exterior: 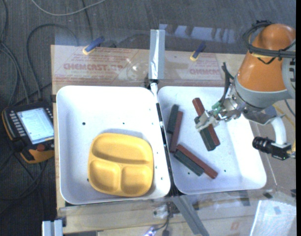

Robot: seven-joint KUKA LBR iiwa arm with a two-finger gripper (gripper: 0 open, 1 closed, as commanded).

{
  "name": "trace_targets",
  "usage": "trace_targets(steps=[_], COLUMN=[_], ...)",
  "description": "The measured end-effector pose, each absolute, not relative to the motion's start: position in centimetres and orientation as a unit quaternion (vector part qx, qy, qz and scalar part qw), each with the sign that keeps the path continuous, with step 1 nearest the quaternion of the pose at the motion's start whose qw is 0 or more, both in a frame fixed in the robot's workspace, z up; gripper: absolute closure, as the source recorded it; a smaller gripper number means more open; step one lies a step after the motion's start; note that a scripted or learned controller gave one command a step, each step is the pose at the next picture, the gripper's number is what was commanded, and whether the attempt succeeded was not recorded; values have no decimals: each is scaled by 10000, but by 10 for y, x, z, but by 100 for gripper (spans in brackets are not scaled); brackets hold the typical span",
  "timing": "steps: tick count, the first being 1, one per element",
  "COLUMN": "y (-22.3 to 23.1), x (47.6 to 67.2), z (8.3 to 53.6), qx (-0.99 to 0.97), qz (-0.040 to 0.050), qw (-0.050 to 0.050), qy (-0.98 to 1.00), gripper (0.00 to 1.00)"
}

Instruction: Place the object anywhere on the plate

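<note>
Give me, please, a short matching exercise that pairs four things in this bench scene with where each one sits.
Things:
1. yellow plate
2. end effector
3. block pair at the divider
4. handheld screen unit

Places:
A. on the floor, beyond the left bin's outer wall
B. over the block pair in the middle of the right bin
C. in the left bin
D. against the right bin's left wall

Pairs: 1-C, 2-B, 3-D, 4-A
</note>
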State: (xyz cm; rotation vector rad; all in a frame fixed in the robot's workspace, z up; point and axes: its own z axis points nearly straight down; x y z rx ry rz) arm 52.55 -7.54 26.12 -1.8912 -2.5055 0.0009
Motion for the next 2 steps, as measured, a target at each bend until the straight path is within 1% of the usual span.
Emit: trace_targets(steps=[1, 2], y=[-22, 50], x=[542, 516], z=[205, 195], qx=[-5348, -4278], qz=[11, 9], qw=[18, 19], qy=[-8450, -9039], gripper=[100, 100])
